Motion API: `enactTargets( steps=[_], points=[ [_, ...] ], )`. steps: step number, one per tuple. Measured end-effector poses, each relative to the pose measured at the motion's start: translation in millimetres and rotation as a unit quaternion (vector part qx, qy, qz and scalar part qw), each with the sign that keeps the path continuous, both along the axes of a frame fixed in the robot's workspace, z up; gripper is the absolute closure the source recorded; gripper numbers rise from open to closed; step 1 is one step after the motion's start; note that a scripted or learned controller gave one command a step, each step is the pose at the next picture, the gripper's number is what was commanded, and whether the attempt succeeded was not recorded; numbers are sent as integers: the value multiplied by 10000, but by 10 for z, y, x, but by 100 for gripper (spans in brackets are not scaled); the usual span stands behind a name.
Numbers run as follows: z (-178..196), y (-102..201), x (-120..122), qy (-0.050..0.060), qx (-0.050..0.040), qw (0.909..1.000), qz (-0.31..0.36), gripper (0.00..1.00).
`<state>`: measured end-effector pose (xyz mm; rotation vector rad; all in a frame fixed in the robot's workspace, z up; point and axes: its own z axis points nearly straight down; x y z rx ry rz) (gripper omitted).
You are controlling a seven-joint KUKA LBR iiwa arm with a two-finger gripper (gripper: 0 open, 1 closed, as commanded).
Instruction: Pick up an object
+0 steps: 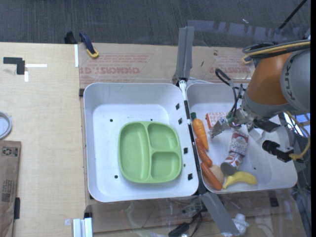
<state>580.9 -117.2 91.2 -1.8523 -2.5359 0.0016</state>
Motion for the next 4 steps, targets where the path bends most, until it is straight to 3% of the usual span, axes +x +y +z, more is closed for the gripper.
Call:
enactTargets(
  steps=[1, 2, 3, 4],
  points=[
    [2, -276, -532, 2, 2, 9983, -586, 0],
    [94, -289, -530, -5, -2, 9981, -609, 100],
    [94, -287, -529, -4, -2, 9982, -604, 0],
    [7, 16, 679, -10, -7, 9952, -977, 0]
  ],
)
